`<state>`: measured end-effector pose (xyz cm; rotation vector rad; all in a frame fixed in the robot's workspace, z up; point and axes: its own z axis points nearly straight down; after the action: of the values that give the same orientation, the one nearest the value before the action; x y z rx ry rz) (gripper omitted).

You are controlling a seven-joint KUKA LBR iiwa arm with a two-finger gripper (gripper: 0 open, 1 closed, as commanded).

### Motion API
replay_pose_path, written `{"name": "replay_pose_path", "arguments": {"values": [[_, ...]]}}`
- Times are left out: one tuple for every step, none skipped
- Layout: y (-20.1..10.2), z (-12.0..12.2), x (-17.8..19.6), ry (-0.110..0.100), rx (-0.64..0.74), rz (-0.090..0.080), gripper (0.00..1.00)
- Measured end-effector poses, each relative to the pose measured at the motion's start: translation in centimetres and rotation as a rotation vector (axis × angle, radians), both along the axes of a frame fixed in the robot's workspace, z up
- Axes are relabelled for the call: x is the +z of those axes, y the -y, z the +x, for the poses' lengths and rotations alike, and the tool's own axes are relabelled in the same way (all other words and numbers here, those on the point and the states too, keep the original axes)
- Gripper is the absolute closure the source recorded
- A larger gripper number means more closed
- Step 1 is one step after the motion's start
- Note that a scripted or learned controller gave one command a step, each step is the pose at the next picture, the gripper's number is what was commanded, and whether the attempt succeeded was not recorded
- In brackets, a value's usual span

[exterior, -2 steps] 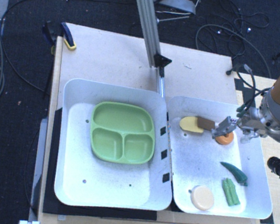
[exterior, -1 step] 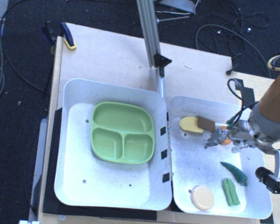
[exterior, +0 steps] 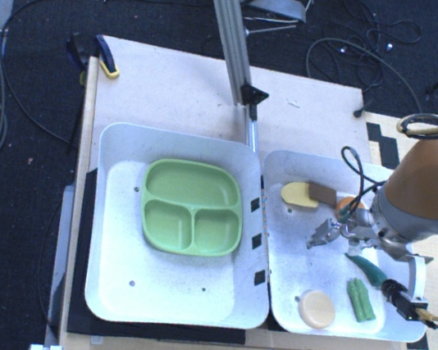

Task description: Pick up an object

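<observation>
You're looking down on the two bins, and your gripper (exterior: pixel 324 234) is low in the right bin (exterior: pixel 283 289), roughly mid-bin, with bare white floor under the tips; whether those jaws are open or closed I can't tell you from this angle, and I see nothing between them. The candidates sit all around it: a yellow brush with a brown handle (exterior: pixel 309 195) near the far wall just above the gripper, a round tan disc (exterior: pixel 317 309) near the front edge, a green block (exterior: pixel 361 301) just beside it to the right, and a teal-handled tool (exterior: pixel 369 271) partly tucked under the wrist. The left bin (exterior: pixel 102 275) holds a green divided tray (exterior: pixel 193 207), well apart from the arm. Here's the risk as I judge it: the gripper isn't centred over anything, so a close from here likely grabs air. Shift toward the brush and you may shove it against the wall; its handle is thin and could slip out. The disc lies flat and low, so fingers may skid off its rim. Watch the cable (exterior: pixel 354 163) looped off the wrist too: it could snag or drag something.
</observation>
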<state>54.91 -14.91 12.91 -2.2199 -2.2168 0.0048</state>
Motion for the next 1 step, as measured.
{"name": "replay_pose_path", "arguments": {"values": [[-0.01, 0.07, -3.72, 0.007, 0.001, -0.002, 0.00]]}}
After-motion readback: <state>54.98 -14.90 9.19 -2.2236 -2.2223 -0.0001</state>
